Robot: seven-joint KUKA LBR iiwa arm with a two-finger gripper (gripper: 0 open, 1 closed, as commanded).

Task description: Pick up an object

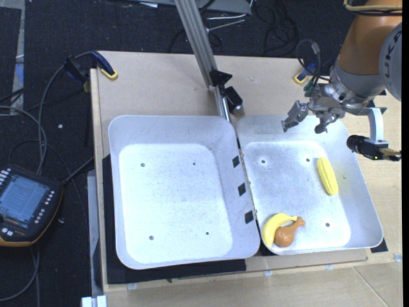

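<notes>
In the right bin, a yellow corn cob lies near the right wall. A yellow banana rests at the front left corner, with an orange-brown drumstick-shaped toy touching it. My gripper hangs above the far edge of the right bin, well apart from all three objects. Its two dark fingers are spread open with nothing between them.
The left bin sits beside the right one, their inner walls overlapping. A slanted metal pole rises at the back between the bins. Blue-and-yellow clamps grip the bench's far corners. A teach pendant lies off the bench, left.
</notes>
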